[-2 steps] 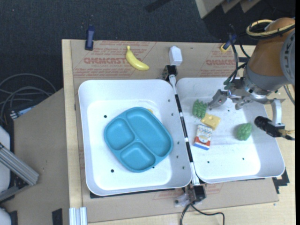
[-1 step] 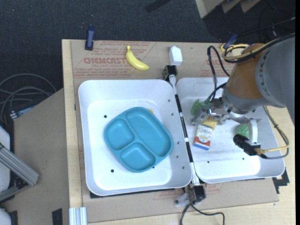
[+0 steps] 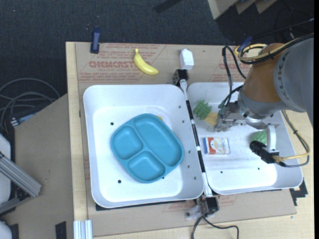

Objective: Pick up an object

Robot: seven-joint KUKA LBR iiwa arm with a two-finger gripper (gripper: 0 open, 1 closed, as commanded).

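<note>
Far left, off the bench: looped cables on dark floor, partly cut by the frame edge. On the brown board above the bins, a small blue object, too small to identify, then a yellow banana lying flat.

Left bin: a blue sectioned plate sitting in the middle, tilted diagonally. Just behind its upper right rim, a sliver of something yellow, mostly hidden, shape unreadable.

At the bins' top junction, a white block on the board.

Right bin: a green leafy item near the upper left corner, a pale yellow piece touching its lower right side. Below, lying flat and apart from both, a small printed packet, red and blue marks, text illegible.

Gripper low over the bin, just beside the yellow piece; contact unclear, and whether spread or closed, cannot tell from this slant. Grey arm with orange band reaching in from the right, covering the bin's upper right. Under the wrist, another green object, half hidden behind a white part of the tool.
</note>
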